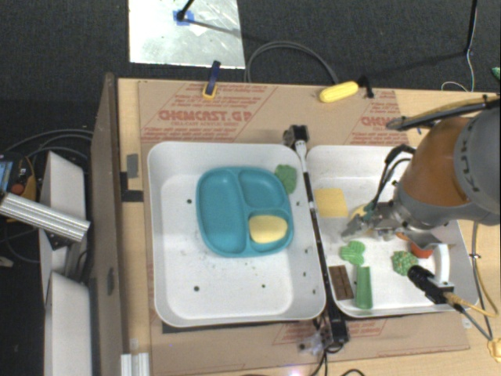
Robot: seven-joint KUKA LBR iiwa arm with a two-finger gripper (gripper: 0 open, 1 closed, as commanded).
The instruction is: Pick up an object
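Two white bins sit side by side on the table (pixel 196 104), and all positions below are given from the yellow block (pixel 330 203) in the right bin (pixel 344 159).

**Arm and jaws.** The arm (pixel 442 175) reaches in from the right of the block. Its jaws sit low, just beside the block on its lower right. Whether they are released or clenched cannot be told, since the tip is a dark tangle at this angle. Nothing can be confirmed as held.

**Candidate objects.** No single object is named by the task, so the nearest pieces are the likely targets.
- The block itself lies flat and appears free on all sides.
- A green leafy piece (pixel 352 251) lies below the block, near the jaws.
- A green stick (pixel 363 285) and a brown bar (pixel 339 281) lie further below, close together.
- A green floret (pixel 403 262) lies to the lower right, partly under the arm.
- A blue plate (pixel 235 210) carrying a yellow lump (pixel 268 228) lies well to the left, in the left bin (pixel 176 288).

**Risks, as judged.**
1. The jaws appear to stand between the block and the leafy piece. Closing there would most likely catch nothing.
2. A descent slightly off centre could nudge the block toward the wall dividing the bins, where a grasp is harder.
3. The leafy piece looks thin and flat, so it may slip out on lifting.
4. The arm's bulk hides the floret's surroundings, so contact there cannot be ruled out.
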